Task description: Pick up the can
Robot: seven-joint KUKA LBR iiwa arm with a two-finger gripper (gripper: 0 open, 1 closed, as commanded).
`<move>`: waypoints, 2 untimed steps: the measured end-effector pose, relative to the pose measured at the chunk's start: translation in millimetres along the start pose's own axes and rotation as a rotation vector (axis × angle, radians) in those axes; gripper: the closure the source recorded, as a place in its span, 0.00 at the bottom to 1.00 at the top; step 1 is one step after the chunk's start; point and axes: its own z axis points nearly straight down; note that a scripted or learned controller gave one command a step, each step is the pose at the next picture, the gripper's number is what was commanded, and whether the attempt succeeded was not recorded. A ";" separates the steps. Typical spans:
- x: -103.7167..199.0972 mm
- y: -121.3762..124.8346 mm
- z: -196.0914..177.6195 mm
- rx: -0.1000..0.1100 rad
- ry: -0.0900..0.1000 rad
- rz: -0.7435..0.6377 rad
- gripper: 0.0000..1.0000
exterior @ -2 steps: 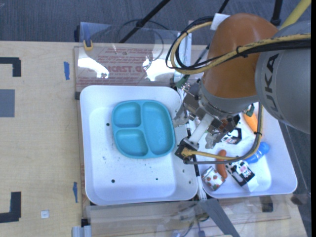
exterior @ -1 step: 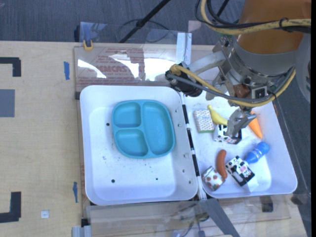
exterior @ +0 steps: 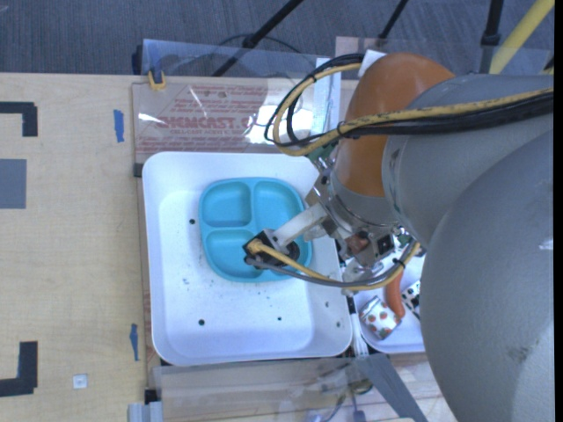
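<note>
The hand (exterior: 365,246) hangs over the rim between the two bins, under the grey arm (exterior: 475,192). Whether it is wide or narrow cannot be told. The can (exterior: 380,320), red and white, lies in the right bin (exterior: 396,345), below the hand in the view and near it, just beside an orange thing (exterior: 397,299). A blue plate (exterior: 233,218) lies in the left bin (exterior: 176,306).

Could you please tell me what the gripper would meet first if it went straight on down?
Likely the shared edge between the left bin and the right bin, beside the blue plate. The arm hides much of the gripper, and depth is unclear.
</note>
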 end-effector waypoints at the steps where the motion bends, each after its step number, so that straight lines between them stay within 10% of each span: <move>1: 0.2 -0.4 -9.1 0.000 -0.003 -0.003 1.00; 2: 100.2 -57.6 -44.9 -0.004 0.009 0.115 1.00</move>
